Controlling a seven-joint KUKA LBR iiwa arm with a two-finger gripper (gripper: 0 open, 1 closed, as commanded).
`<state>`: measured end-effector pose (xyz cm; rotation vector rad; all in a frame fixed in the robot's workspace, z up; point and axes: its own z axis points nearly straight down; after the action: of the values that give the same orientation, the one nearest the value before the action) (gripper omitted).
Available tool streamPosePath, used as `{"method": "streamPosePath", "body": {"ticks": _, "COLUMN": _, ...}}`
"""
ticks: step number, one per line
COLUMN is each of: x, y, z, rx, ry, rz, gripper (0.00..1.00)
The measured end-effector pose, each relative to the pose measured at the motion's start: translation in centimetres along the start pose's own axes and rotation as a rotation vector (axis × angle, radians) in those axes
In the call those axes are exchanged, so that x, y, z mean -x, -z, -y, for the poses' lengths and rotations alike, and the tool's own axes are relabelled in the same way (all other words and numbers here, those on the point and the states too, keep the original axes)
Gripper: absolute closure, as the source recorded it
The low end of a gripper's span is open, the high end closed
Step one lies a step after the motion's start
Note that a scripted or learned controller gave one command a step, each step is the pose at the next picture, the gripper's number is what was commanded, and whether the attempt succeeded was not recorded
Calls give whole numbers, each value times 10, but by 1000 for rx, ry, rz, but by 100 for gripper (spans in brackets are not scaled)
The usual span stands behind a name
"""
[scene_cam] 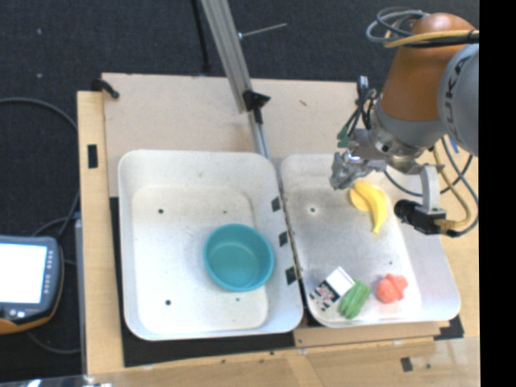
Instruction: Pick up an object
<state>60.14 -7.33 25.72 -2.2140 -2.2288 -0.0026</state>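
A: Entry, claw first. The claw (348,172) hangs over the right bin (419,313), just beside the upper end of the banana (371,205). Whether it is spread or pressed together I cannot tell; the wrist hides the tips.

B: Nothing pinched, then?

A: Nothing visibly between the tips. The banana lies flat on the bin floor, the likeliest target, I judge, since the claw sits right at its stem end.

B: Other candidates?

A: Well below the banana, against the bin's near wall: a red lump (392,289), a green piece (353,300) and a small printed box (330,287), the last two touching. Crowded like that, they'd be harder to grip.

B: And left of the banana?

A: The left bin (145,176) holds a teal bowl (238,256), well apart, upright. Both bins rest on the worktop (177,111).
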Motion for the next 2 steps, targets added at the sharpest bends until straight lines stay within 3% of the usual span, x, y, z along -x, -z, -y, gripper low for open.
{"method": "streamPosePath", "body": {"ticks": 2, "x": -90, "y": -9, "z": 38, "rx": -1, "ry": 0, "rz": -1, "gripper": 100}}
